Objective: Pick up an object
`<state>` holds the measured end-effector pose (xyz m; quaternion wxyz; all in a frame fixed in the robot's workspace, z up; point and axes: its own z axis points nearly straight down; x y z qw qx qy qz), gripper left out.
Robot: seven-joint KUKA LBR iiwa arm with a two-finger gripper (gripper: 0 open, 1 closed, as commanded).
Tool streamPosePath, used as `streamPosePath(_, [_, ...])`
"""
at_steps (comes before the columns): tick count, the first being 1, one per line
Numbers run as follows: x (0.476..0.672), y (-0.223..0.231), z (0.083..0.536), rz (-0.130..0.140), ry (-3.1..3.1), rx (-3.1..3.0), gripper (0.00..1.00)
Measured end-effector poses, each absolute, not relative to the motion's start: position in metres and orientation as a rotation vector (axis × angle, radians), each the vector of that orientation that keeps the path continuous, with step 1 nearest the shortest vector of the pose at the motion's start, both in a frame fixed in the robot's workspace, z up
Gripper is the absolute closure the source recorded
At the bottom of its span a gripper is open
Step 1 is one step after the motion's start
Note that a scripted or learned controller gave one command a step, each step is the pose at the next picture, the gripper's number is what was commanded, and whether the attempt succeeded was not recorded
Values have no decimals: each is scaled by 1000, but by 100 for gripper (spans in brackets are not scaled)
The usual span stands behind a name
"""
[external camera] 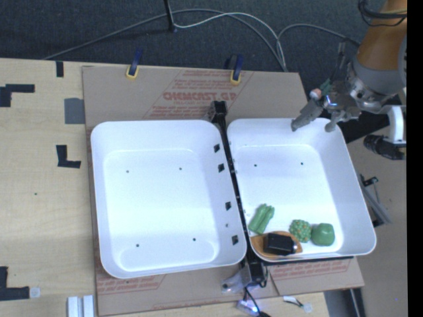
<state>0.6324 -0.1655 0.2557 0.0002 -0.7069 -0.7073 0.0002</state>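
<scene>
**Pincer spread open and unladen above right bin's far edge**

Poised over the far right corner of the right bin (344, 177): pincer (316, 121), at the end of the grey arm (377, 71) with its orange band, reaching in from the right. Fingers (303, 119) parted wide, one pointing down-left over the rim, the other shorter beside it, nothing between them. Well apart from every object.

Clustered at the near edge of the right bin, toward its near-left corner:
- a ridged green object (262, 218), tilted, closest to the divider between the bins;
- a black object (280, 244) lying on top of a flat orange piece (259, 243), just below the ridged green one;
- a bumpy green-yellow object (301, 230), touching or just beside the orange piece;
- a smooth green object (323, 234), just beside the bumpy one, nearest the right wall.

Alongside on the left: the left bin (106, 197), joined by black clips along the shared edge. Beneath both, a cardboard sheet (192, 91) held by two blue-and-yellow clamps (135, 65) at its far edge, all on the wooden table (33, 197).
</scene>
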Motion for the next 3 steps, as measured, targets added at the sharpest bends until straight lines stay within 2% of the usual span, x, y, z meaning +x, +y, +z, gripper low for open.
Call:
streamPosePath(1, [547,-182,163,8,-2213,-2220,0])
streamPosePath(2, [578,-160,157,0,-2224,-2218,0])
streamPosePath(3, [596,-145,168,-1,-2224,-2219,0])
